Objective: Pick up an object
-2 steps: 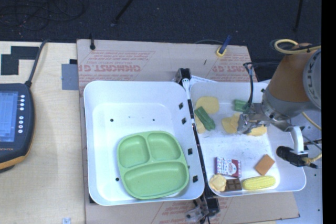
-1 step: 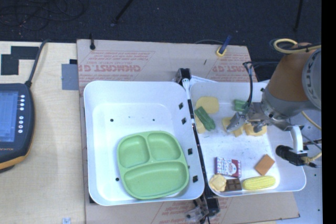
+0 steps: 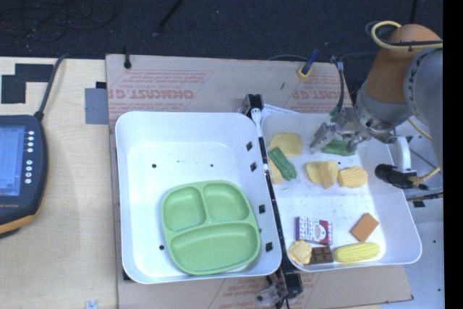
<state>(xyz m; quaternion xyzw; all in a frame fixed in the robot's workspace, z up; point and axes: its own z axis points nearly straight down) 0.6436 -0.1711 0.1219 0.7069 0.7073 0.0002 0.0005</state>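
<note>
A black handheld pendant (image 3: pixel 16 166) lies at the far left of the pale worktop (image 3: pixel 72 242). The left bin (image 3: pixel 137 134) carries a green divided plate (image 3: pixel 210 227). In the right bin (image 3: pixel 409 242), toy food lies scattered: a dark green pickle (image 3: pixel 282 163) running diagonally, yellow pieces, an orange block (image 3: pixel 364 226), a corn cob (image 3: pixel 356 252) lying crosswise. Over the bin's far edge the end effector (image 3: pixel 334 139) has its fingers spread around a small green object (image 3: pixel 338 147), its long axis roughly left-right. Dark floor with cables lies beyond.

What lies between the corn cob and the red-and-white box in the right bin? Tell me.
In the camera view, bare white floor of the right bin separates the red-and-white box from the corn cob; a brown block sits just below that gap.
</note>
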